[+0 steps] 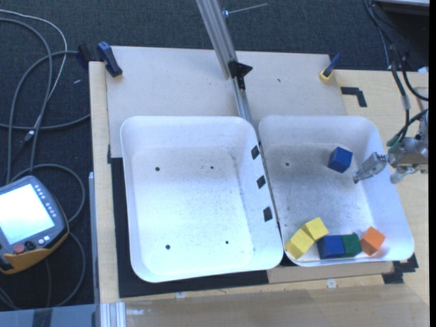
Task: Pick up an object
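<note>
Two yellow blocks (pixel 306 238), two blue (pixel 332 246), one green (pixel 351 244), one orange (pixel 372 240); pincer (pixel 360 174) state unclear

Two white bins sit side by side on the worktop (pixel 177 87). In the right bin (pixel 381 148) a blue cube (pixel 340 159) lies alone, near the gripper (pixel 368 169) at the right wall. Along the near wall cluster two yellow blocks (pixel 306 236), a blue block (pixel 332 246), a green block (pixel 351 244) and an orange block (pixel 372 240).
</note>
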Controlling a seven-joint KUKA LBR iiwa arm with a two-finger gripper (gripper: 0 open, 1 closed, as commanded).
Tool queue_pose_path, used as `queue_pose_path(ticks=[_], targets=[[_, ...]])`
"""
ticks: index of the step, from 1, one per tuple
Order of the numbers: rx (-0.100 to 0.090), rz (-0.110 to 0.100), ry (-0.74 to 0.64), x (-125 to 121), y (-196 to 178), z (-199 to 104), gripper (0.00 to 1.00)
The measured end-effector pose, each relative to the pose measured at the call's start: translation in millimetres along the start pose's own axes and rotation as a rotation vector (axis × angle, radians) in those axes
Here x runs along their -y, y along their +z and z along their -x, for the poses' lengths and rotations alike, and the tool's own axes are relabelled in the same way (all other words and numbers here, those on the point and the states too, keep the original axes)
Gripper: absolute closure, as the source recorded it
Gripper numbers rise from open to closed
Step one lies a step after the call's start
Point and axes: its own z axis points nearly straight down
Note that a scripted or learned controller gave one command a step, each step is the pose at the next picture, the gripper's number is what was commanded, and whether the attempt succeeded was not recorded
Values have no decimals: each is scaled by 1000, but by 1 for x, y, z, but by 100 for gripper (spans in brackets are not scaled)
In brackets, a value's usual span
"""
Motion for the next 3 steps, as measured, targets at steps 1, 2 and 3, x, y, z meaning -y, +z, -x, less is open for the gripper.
queue_pose_path(ticks=[1, 2, 3], targets=[[-3, -8, 0, -39, 109, 15, 0], [1, 2, -1, -74, 113, 18, 0], [1, 4, -4, -139, 146, 12, 0]])
